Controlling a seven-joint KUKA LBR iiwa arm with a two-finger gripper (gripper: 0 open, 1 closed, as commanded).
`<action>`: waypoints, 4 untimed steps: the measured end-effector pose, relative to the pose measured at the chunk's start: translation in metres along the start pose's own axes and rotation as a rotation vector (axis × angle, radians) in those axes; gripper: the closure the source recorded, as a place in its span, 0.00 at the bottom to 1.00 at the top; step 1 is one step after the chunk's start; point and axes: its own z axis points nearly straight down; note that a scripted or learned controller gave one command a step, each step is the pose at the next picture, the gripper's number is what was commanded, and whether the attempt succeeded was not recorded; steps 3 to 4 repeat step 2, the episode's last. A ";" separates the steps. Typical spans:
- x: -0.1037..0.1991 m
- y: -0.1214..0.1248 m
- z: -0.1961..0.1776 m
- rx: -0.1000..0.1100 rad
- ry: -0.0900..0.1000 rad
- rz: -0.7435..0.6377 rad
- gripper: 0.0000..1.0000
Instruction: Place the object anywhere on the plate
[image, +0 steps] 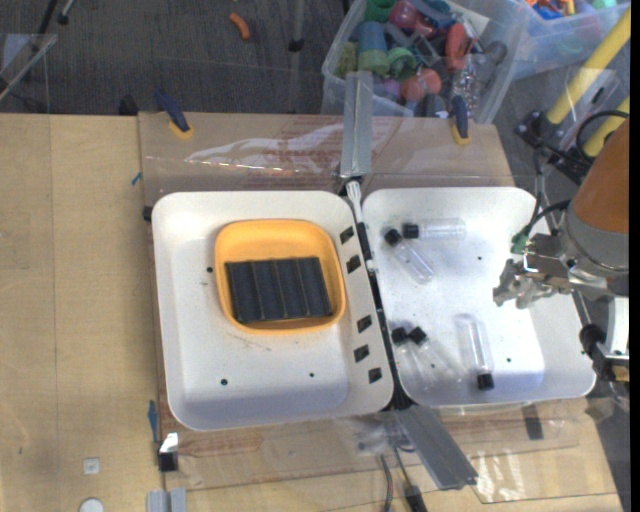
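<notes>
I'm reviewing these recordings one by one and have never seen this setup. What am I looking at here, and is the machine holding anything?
This is one fixed camera looking down at a slant on a bench with two shallow white bins. The grey and orange shape at the right is a robot arm; its claw hangs over the right bin, and I cannot tell whether it is open or shut. Nothing shows in its grip. The left bin holds an orange plate with a dark ribbed block on it. The right bin holds several clear tubes with black caps, such as one tube near the claw. One of them is meant to go on the plate.
</notes>
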 end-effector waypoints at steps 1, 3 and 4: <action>0.000 0.000 0.000 0.000 0.000 0.000 0.00; -0.060 0.063 0.035 -0.003 -0.001 -0.083 0.00; -0.060 0.063 0.035 -0.003 -0.001 -0.083 0.00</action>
